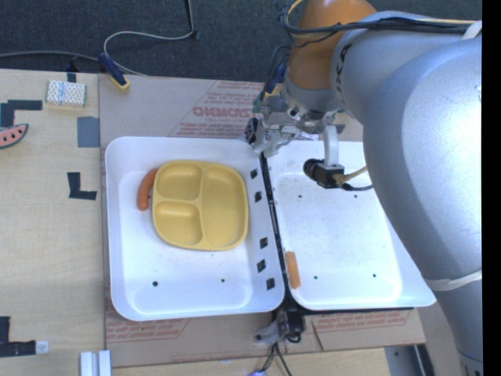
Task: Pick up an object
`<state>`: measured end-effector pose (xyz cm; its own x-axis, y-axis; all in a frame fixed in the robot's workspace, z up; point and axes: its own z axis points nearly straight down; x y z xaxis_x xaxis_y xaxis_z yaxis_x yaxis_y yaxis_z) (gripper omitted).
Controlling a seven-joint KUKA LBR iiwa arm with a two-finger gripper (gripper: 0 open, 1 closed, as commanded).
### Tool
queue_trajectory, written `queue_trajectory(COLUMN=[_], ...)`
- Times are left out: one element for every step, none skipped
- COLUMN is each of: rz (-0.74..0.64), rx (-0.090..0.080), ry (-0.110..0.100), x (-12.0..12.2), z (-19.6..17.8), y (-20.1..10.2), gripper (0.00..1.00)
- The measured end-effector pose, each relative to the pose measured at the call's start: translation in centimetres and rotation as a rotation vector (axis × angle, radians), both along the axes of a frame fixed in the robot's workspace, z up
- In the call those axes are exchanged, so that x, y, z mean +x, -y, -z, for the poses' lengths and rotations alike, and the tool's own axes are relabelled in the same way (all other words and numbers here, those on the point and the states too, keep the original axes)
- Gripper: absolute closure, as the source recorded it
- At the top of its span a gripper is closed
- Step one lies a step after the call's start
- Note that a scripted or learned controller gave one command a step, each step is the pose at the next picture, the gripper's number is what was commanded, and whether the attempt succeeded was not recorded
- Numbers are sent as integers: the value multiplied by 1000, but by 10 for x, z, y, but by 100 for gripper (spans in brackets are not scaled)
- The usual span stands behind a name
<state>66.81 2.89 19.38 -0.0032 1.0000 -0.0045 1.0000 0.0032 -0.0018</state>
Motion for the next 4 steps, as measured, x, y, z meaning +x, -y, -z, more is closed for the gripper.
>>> queue_trajectory(rz=[-1,-2,-2,-3], rx=[0,-3,-3,-5], ry=[0,-1,-1,-2], x=[0,0,0,0], z=[0,-9,-9,-19], y=[0,0,-1,0], gripper=[0,100,0,100])
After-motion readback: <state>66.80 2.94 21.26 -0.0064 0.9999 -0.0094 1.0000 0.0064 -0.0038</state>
